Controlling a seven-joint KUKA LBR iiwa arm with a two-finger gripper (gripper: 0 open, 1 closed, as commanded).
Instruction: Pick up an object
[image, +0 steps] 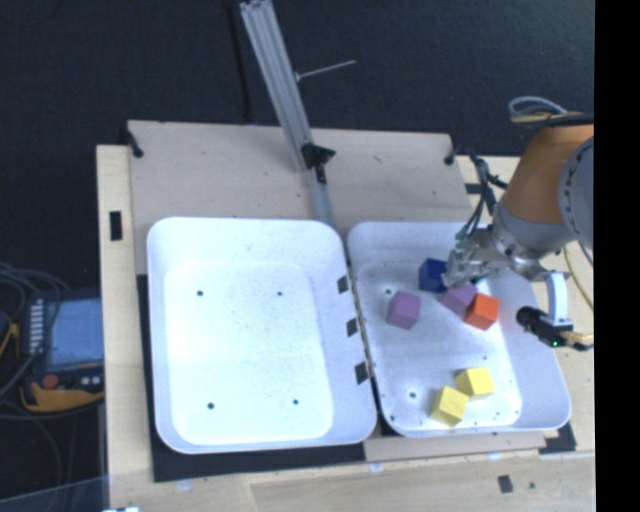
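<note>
Camera view shows us the right bin (540, 405) holding six small blocks. We see the gripper (465, 268) low in the bin's upper middle, between a blue block (431, 275) on its left and a purple block (459, 299) just below it. An orange block (482, 311) touches that purple one on its lower right. All the blocks are near cubes, so we cannot name a long axis; each sits turned a little to the bin's walls. We cannot tell how wide the pincer stands, nor whether it grips anything. Another purple block (404, 309) lies left, apart. Two yellow blocks (476, 381) (449, 405) rest near the front wall. We see the left bin (160, 250) alongside.
</note>
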